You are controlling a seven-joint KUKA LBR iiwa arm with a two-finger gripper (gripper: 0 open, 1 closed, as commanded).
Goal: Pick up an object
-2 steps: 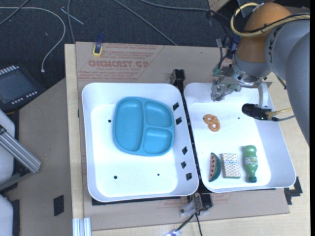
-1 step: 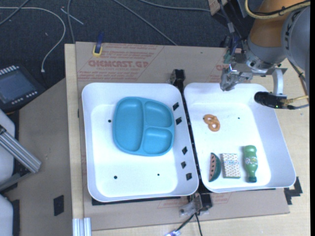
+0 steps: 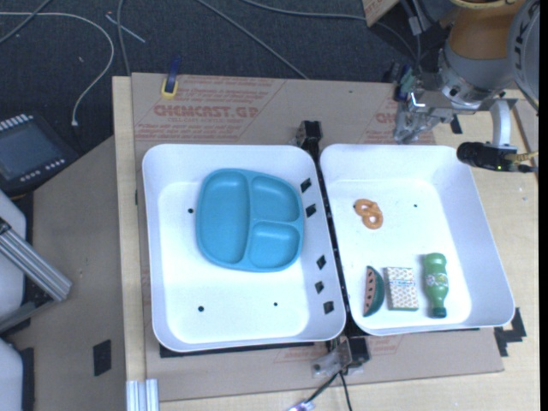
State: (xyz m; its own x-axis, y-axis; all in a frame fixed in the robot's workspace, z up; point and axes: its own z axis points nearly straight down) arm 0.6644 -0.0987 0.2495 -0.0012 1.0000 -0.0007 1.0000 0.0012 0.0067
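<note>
Lower right of frame, right bin (image 3: 479,229): watermelon slice (image 3: 372,291), patterned block (image 3: 401,288) & green bottle (image 3: 435,284) sit in a tight row, touching or nearly. Risk: closing on one could nudge or pinch its neighbour, so grip may slip. Pretzel (image 3: 368,213) lies alone mid-bin, flat, so hard to get under. Left bin (image 3: 163,229) holds blue divided plate (image 3: 250,219). Upper right: gripper (image 3: 413,118) over bin's far rim, nothing in it; how wide it stands, can't tell.

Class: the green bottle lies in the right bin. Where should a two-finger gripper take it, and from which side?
Probably across the middle of the green bottle, coming straight down. It lies flat, lengthwise toward the bin's near wall, with room either side; the patterned block lies just left, so close carefully.
</note>
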